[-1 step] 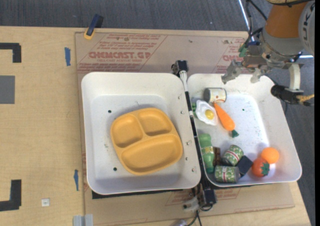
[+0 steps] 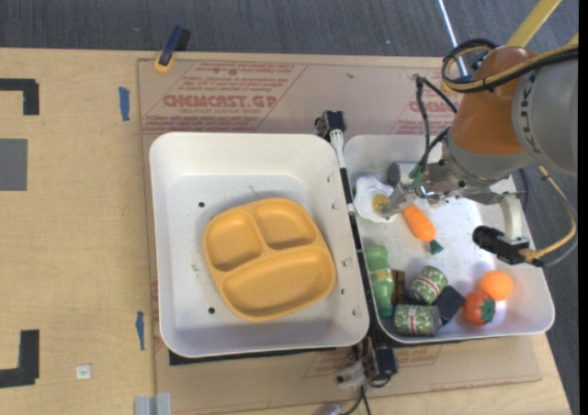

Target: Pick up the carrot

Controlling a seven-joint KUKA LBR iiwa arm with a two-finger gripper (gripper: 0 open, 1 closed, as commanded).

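Observation:
The carrot (image 2: pixel 420 223), orange with a small green tip, lies flat on the floor of the right bin (image 2: pixel 537 312), near its middle. My gripper (image 2: pixel 395 191) hangs low over the upper left part of that bin, just up and left of the carrot's thick end. Its fingers (image 2: pixel 394 206) stand open, with the carrot beside them and not between them. Under the gripper lies a white fried-egg toy (image 2: pixel 371 195).
Green cans (image 2: pixel 415 319), a dark block (image 2: pixel 448 303), an orange (image 2: pixel 496 285) and a tomato-like fruit (image 2: pixel 478 309) crowd the right bin's near end. A yellow divided plate (image 2: pixel 268 257) sits in the left bin (image 2: pixel 175 220). The arm's black cable fitting (image 2: pixel 496 242) hangs right of the carrot.

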